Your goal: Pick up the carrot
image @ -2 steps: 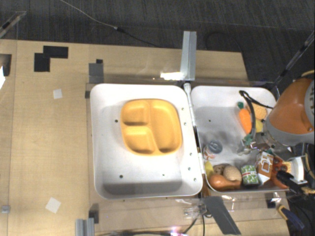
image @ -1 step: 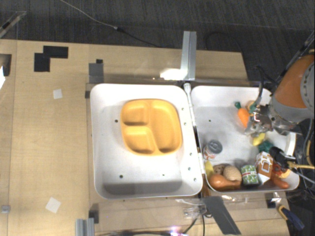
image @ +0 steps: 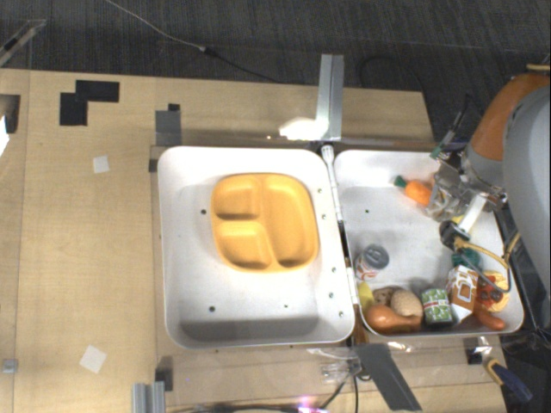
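Observation:
The carrot (image: pixel 417 191) is small and orange with a green stub at its left end. It lies on the floor of the right bin (image: pixel 387 218), near the far right corner. My gripper (image: pixel 446 198) reaches in from the right and hangs just to the right of the carrot, very close to it or touching it. From this angle the wrist hides the tip of the tool.
A yellow divided plate (image: pixel 263 220) lies in the left bin (image: pixel 185 256). Along the right bin's near wall sit a small tin (image: pixel 374 260), a brown pear-like fruit (image: pixel 392 315), a green can (image: pixel 436 306), a juice carton (image: pixel 466 287) and other toy foods.

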### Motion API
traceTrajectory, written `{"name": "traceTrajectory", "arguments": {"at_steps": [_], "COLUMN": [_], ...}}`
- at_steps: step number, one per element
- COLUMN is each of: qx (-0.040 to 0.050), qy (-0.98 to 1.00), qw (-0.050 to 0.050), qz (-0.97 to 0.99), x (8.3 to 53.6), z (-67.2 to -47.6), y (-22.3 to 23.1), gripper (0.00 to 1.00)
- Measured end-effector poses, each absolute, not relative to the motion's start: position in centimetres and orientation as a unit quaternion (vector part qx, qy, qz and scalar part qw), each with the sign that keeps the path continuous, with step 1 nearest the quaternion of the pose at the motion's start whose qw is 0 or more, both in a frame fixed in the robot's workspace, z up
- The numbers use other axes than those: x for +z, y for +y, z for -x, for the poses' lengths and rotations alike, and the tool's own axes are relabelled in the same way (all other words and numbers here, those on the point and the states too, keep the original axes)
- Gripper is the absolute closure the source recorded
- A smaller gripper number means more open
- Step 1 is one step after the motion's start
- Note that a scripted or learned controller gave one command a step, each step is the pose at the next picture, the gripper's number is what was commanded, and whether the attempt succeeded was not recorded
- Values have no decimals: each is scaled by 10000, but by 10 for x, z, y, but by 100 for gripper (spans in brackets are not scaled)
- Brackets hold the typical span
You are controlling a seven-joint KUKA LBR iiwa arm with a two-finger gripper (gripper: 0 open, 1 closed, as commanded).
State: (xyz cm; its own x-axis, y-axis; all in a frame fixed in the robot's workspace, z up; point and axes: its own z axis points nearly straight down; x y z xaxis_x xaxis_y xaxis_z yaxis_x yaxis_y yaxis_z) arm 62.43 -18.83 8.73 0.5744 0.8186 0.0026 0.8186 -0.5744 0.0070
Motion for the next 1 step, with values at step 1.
{"name": "traceTrajectory", "arguments": {"at_steps": [1], "qx": [41], "qy": [3490], "qw": [16], "qz": [-9371], "x": [89], "z": [-568], "y": [-146], "gripper": [100]}}
